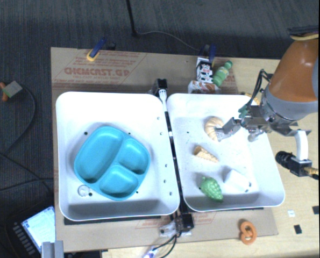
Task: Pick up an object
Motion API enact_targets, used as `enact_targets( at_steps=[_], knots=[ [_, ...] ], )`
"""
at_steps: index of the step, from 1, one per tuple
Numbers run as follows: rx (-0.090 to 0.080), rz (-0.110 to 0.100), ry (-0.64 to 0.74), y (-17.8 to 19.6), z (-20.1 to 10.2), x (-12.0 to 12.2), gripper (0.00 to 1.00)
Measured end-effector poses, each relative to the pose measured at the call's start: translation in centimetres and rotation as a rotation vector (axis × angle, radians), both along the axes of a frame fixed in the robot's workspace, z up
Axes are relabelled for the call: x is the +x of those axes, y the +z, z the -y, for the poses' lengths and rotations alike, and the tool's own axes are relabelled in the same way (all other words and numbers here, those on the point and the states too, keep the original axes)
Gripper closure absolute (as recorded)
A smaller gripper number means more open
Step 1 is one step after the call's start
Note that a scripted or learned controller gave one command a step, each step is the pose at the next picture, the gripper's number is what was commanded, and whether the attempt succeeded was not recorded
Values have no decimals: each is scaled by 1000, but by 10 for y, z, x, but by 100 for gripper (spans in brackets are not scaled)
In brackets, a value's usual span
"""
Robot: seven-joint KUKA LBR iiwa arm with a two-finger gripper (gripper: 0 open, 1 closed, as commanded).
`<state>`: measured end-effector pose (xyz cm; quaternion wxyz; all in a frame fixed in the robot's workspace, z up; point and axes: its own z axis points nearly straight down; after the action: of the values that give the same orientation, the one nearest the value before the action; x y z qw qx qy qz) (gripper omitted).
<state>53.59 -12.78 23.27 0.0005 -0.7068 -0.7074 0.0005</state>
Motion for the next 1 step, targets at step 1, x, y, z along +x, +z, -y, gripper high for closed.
enact_targets(
  at_steps=[1],
  knots=[
    [0, 2, 1, -139, 71, 2, 0]
  ],
)
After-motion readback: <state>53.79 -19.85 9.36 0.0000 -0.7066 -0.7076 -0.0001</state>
